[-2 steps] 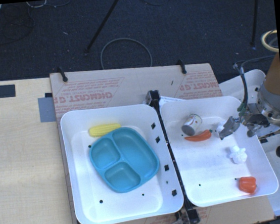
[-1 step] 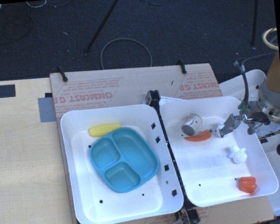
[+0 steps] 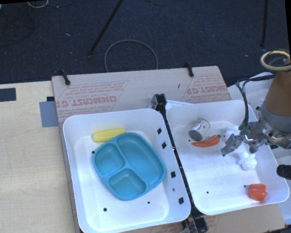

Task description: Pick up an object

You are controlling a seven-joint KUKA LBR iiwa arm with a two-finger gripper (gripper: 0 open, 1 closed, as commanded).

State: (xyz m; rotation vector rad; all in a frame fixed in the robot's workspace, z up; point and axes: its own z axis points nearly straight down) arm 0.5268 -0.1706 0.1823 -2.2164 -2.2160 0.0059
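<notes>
One orange pepper [image 3: 257, 192], two bins [image 3: 80, 130]

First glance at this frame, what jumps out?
The blue divided plate fills the left bin, with a yellow corn cob at its upper edge. In the right bin, the gripper hovers near a red chili, a white lump and an orange pepper.
</notes>
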